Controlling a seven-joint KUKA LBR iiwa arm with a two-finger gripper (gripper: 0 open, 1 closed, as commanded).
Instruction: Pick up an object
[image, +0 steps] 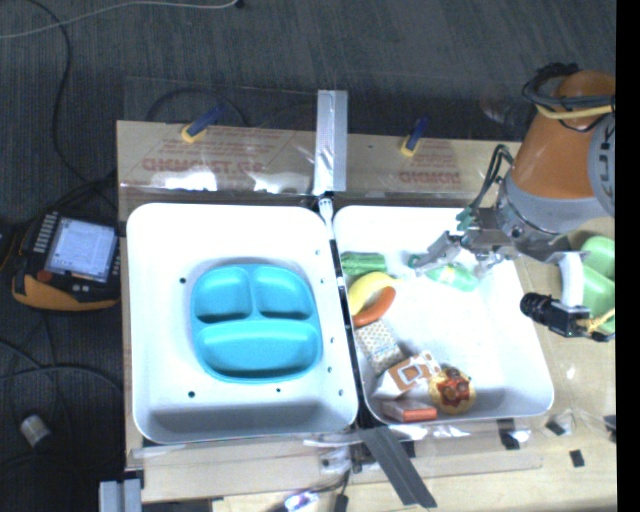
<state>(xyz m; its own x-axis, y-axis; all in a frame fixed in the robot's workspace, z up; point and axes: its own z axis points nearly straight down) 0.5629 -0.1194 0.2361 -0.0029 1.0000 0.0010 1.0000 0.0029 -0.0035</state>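
My gripper (457, 262) hangs over the far part of the right bin (520, 345), its fingers spread apart with nothing gripped between them. Just under it lies a small pale green object (463, 278), touching the bin floor. Along the bin's left side are a green item (362, 263), a yellow banana-like piece (368, 291) and an orange carrot-like piece (370, 309). Nearer the front sit a checkered packet (380, 345), a small orange-and-white box (408, 375), a round red-and-yellow object (453, 392) and a red stick (412, 411).
The left bin (150, 300) holds a blue divided plate (258, 320). The ridge between the bins (340, 300) runs close to the left-hand objects. The arm's orange band (560, 150) is at the far right. A handheld device (70, 255) lies off the bench, left.
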